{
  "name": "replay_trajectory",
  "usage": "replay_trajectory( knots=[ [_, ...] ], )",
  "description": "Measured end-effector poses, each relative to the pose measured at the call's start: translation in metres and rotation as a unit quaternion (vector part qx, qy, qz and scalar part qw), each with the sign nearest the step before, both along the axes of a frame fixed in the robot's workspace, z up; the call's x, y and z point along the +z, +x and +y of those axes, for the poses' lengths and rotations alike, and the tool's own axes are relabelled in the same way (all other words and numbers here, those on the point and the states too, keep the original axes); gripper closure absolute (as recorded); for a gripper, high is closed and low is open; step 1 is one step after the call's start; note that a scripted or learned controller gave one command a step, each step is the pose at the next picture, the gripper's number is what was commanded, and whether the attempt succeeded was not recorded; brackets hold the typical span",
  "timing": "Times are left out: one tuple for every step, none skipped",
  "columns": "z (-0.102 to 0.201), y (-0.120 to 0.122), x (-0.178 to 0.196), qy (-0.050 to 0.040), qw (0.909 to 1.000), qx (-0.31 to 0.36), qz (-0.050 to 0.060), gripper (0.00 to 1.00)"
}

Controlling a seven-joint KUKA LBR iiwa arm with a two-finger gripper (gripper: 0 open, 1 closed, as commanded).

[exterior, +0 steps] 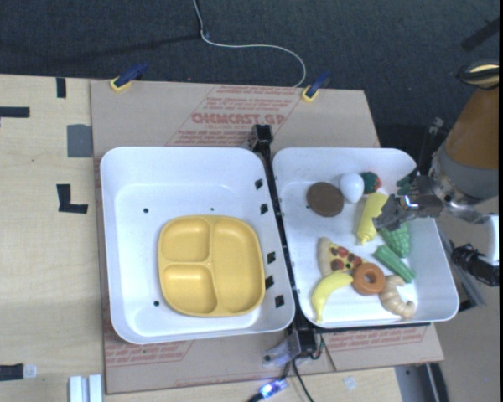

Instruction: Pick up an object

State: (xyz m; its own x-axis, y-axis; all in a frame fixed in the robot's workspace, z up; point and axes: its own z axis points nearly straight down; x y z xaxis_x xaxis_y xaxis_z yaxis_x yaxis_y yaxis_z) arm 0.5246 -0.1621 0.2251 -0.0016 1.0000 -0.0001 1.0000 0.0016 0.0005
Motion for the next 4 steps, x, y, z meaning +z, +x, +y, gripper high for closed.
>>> replay_trajectory(
  knots=[
    [0.057,0.030,-0.002,0.0012,1.0000,0.003,0.001,1.00],
    [0.114,0.050,0.005,0.0012,1.0000,0.003,0.000,1.00],
    [0.158,0.073,0.011,0.0009,1.0000,0.003,0.000,1.00],
    [0.208,0.092,-0.004,0.0005,1.0000,0.002,0.001,1.00]
  ],
)
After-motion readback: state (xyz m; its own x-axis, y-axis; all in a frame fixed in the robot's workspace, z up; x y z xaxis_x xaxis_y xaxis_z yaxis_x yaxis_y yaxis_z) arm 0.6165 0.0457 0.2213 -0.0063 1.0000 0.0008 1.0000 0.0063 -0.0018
